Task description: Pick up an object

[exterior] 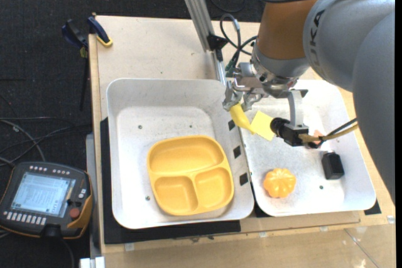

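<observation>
The gripper (242, 100) hangs over the inner edge of the right bin (352, 191), its fingers clamped on a yellow object (254, 122) that slants below them. An orange pumpkin (279, 182) sits near that bin's front edge.

Teach pendant (43, 199) beside bench (151, 50)

Two white bins side by side on the worktop (157, 41); yellow divided tray (190, 174) in the left bin (125, 103); orange pumpkin-shaped toy (279, 182) and small black block (332, 165) in the right bin (352, 191); hand (242, 103) low over the bins' shared edge, yellow object (254, 123) just beneath.
</observation>
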Available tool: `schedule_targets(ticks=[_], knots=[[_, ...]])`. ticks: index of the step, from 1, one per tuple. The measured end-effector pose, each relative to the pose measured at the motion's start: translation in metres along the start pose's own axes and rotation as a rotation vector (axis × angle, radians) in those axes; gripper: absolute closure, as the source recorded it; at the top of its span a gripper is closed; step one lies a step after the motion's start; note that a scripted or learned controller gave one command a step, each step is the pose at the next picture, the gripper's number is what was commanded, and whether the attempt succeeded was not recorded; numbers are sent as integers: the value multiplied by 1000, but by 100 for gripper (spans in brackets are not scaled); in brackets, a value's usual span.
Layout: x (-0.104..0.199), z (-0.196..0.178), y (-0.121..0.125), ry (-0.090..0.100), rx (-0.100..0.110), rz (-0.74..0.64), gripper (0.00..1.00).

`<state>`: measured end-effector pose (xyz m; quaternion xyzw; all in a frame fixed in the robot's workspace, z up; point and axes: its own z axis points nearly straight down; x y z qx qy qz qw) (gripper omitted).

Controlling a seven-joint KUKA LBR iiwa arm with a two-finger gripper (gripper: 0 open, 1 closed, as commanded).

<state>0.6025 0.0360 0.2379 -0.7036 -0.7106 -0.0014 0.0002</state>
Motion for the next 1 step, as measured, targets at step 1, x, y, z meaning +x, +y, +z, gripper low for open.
schedule_targets(ticks=[1], knots=[[53, -8, -2, 0, 1, 1, 100]])
